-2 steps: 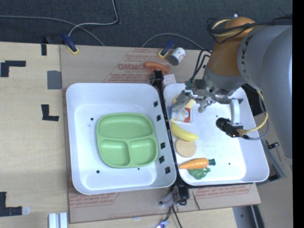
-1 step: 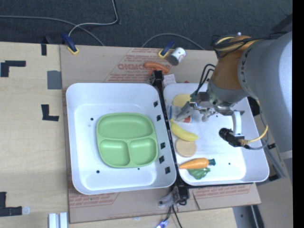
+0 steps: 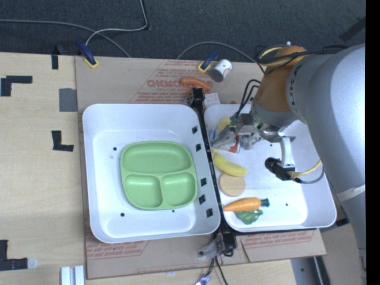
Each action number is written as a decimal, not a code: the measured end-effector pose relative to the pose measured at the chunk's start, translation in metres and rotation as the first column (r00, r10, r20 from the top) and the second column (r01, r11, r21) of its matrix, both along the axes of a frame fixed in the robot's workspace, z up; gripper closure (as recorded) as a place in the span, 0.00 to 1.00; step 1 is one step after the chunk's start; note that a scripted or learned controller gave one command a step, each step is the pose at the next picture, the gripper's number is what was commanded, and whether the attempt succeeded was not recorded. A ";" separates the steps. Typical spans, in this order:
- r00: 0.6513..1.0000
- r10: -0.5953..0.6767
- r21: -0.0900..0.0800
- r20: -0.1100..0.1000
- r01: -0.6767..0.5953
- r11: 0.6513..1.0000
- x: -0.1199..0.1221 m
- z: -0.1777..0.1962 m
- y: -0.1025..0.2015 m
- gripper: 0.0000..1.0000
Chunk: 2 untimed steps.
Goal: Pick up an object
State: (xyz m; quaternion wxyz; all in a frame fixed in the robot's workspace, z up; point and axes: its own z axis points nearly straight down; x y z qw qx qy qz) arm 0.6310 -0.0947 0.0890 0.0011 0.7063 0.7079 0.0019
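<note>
My gripper (image 3: pixel 230 136) reaches down into the upper left part of the right bin (image 3: pixel 309 212), close to the wall between the two bins. A small red piece (image 3: pixel 233 148) shows just beneath it, and a yellow item (image 3: pixel 224 123) pokes out behind it. Just below the gripper lies a yellow banana (image 3: pixel 230 165). Further toward the front come a tan round disc (image 3: pixel 231 185), an orange carrot (image 3: pixel 242 205) and a green leafy item (image 3: pixel 249 217). The arm's wrist hides what is under the gripper.
The left bin (image 3: pixel 101 135) holds a green divided plate (image 3: pixel 159 174). A black cable connector (image 3: pixel 279 167) hangs off the wrist over the right bin's middle. An orange object (image 3: pixel 196 82) and a small white cylinder (image 3: pixel 221 69) lie behind the bins.
</note>
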 end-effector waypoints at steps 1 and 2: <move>1.000 0.000 -0.003 -0.003 0.000 1.000 0.038 -0.004 0.000 0.00; 1.000 -0.001 -0.003 -0.002 0.001 1.000 0.016 -0.003 -0.013 0.00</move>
